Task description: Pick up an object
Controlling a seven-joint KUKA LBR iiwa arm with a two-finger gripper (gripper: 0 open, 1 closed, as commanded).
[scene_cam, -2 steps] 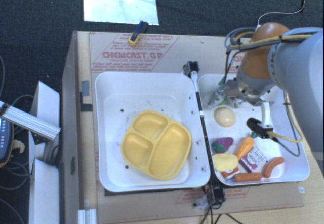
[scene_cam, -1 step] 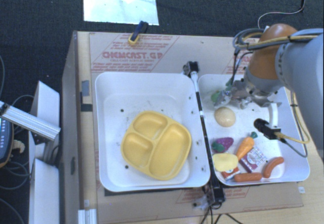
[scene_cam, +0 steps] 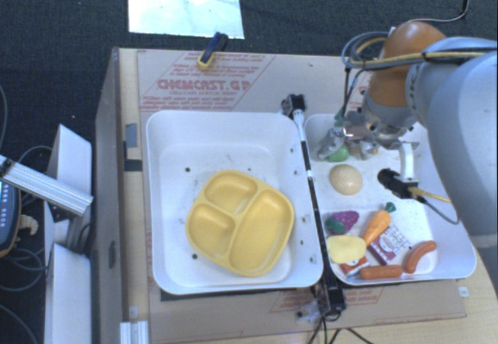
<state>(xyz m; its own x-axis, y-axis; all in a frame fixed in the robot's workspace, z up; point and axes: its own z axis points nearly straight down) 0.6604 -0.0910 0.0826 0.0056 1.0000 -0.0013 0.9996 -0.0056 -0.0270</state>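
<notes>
The desk (scene_cam: pixel 117 179) carries two white bins; my tool (scene_cam: pixel 352 140) sits low at the far end of the right bin (scene_cam: pixel 459 257), over a green object (scene_cam: pixel 338 154) — grip state I cannot tell; next, close and lift straight.

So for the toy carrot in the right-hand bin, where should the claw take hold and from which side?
Probably across the orange body of the carrot, near its middle, coming straight down from above. It lies flat and slanted, green top toward the far side, so the claw should close across its narrow width. Neighbours crowd its lower tip: the red-and-white packet and the yellow piece. Mid-body seems clearer.
</notes>
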